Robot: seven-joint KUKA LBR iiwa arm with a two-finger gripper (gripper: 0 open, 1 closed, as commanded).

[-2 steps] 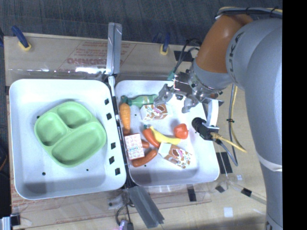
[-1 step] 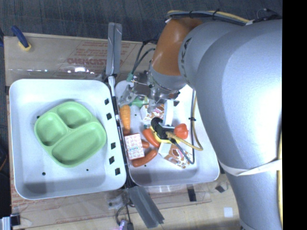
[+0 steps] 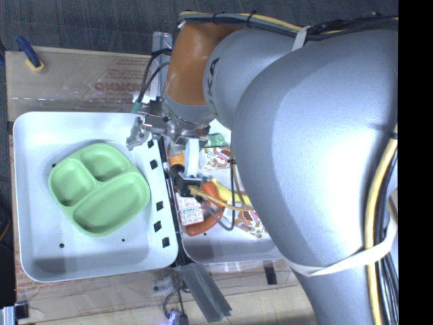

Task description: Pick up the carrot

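Note:
In the right bin an orange, tapered thing that looks like the carrot lies aslant, partly under cables and the arm. My gripper hangs low over that bin's left edge, up and to the left of the carrot, close to the wall between the bins. A small orange patch shows right beneath the gripper; I cannot tell what it belongs to. The big grey arm hides most of the right bin.
A green divided plate lies in the left bin. Around the carrot lie a yellow thing, a red-orange curved thing, a small white packet and patterned wrappers.

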